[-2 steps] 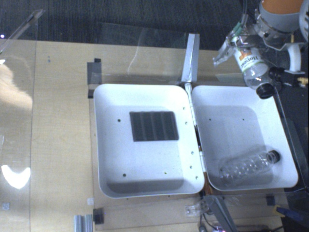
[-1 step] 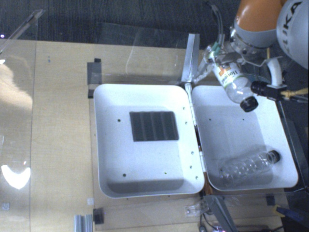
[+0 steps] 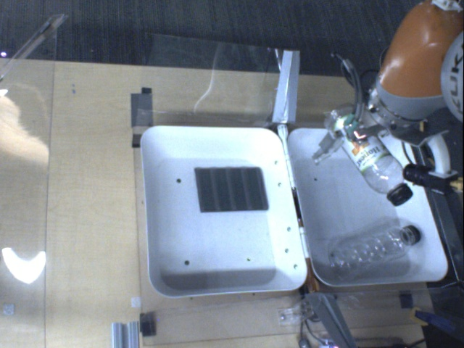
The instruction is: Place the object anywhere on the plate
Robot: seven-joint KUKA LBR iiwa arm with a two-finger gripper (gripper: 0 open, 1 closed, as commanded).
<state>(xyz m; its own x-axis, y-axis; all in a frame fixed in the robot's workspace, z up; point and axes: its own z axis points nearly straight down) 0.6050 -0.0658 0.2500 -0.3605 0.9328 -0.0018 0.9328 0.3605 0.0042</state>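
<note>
Orange-banded arm (image 3: 420, 56), labelled bottle (image 3: 373, 162) aslant, black cap toward lower right

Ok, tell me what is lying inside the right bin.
Inside the right bin lie two clear plastic bottles: a labelled bottle near the gripper, and a second bottle along the front. The arm covers the bin's far right corner.

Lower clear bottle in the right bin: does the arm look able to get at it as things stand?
Probably yes. The lower bottle lies uncovered, apart from the labelled bottle by the gripper. It sits near the front wall of the right bin, which may crowd a grasp.
</note>
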